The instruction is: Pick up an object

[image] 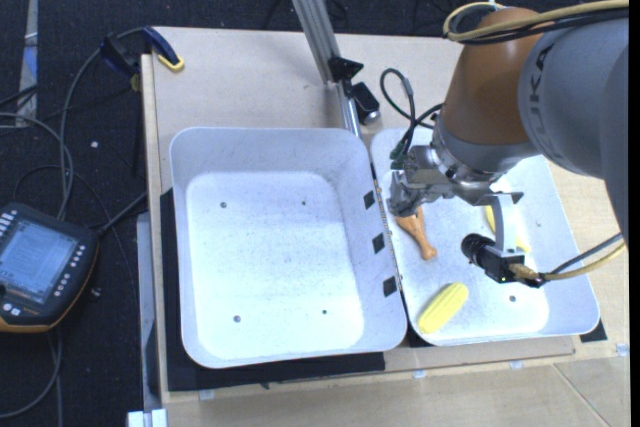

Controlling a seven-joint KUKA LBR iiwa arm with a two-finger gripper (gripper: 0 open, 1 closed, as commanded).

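The gripper (405, 198) is seen low in the right bin (560, 315), close to that bin's left wall, with the orange peg (418, 233) lying just below and beside it. Whether the peg is pinched cannot be told, since the wrist hides the fingertips. The corn (442, 307) lies apart, nearer the front edge.

A miss is judged likely if the peg is only nudged: it is slim, lies at a slant, and could be rolled or pushed against the wall between the bins. The wall itself could be struck by a finger, so little room is left on that side. Open floor is offered toward the bin's right and front, though a cable and black fitting (490, 258) hang there
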